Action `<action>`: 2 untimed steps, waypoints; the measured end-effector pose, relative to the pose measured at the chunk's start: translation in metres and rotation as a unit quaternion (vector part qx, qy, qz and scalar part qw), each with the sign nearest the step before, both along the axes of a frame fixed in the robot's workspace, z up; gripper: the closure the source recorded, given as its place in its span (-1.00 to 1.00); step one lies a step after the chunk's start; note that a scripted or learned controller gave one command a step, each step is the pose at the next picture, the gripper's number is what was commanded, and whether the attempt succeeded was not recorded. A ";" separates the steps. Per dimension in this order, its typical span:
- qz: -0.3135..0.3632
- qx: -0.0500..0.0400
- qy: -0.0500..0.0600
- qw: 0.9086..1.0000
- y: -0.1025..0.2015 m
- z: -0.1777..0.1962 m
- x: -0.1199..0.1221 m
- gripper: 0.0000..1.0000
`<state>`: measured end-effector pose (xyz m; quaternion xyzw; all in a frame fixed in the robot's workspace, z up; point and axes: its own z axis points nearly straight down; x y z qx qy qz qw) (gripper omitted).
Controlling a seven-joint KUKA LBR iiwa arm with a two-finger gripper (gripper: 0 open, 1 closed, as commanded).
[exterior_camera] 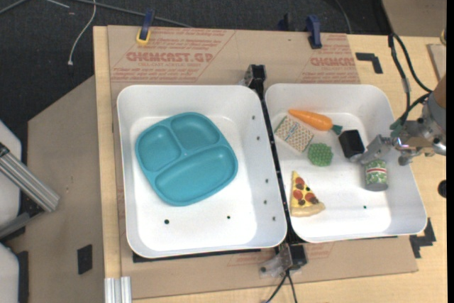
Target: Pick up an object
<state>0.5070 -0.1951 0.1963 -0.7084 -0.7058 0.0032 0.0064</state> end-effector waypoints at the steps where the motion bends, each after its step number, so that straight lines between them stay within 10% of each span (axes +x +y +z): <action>1: 0.002 -0.002 -0.006 1.000 0.000 0.006 0.003 -1.00; 2: 0.001 -0.001 -0.004 1.000 0.000 -0.036 0.001 -1.00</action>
